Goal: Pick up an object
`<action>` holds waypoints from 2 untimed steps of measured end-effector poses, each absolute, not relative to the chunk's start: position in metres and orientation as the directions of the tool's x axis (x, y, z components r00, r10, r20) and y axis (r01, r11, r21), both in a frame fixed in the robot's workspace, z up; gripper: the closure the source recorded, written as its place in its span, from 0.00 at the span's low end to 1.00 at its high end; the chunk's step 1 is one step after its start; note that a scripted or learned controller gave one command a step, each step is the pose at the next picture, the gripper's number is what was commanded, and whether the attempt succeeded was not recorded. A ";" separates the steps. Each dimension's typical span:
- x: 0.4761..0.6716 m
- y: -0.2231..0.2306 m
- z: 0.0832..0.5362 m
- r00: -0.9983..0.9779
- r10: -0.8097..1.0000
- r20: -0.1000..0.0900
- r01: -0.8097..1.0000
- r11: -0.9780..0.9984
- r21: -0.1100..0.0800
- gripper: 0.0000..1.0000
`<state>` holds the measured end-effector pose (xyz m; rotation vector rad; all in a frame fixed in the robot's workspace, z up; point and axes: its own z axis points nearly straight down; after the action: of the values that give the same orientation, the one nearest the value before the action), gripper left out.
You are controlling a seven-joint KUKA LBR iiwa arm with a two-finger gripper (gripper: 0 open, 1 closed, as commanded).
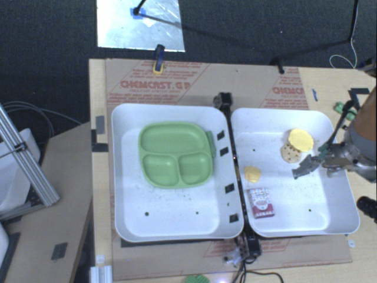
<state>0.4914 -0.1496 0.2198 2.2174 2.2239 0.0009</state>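
The arm is reaching in over the right bin (pixel 339 214) now, its gripper (pixel 306 168) hanging above the white floor near that bin's middle, slightly toward the far right side. Whether the fingers are apart or together, I cannot tell from here, and nothing is showing between them. Just beyond the gripper, toward the bin's far wall, a round tan cracker (pixel 288 153) is lying, with a yellow disc (pixel 301 140) overlapping its far edge. Toward the divider side of the gripper, a small yellow lump (pixel 253 174) is sitting apart from it. Nearer the bin's front wall, a red and white packet (pixel 261 202) is lying flat, well clear of the gripper. Across the divider from the right bin, a green sectioned tray (pixel 175 154) is resting in the left bin (pixel 126 158)
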 end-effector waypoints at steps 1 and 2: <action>0.511 -0.097 0.241 -0.010 1.000 0.001 1.000 0.010 0.005 0.00; 0.541 -0.047 0.238 -0.010 1.000 0.001 1.000 0.010 0.004 0.00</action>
<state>0.5406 -0.0469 0.2385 2.2095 2.2306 0.0051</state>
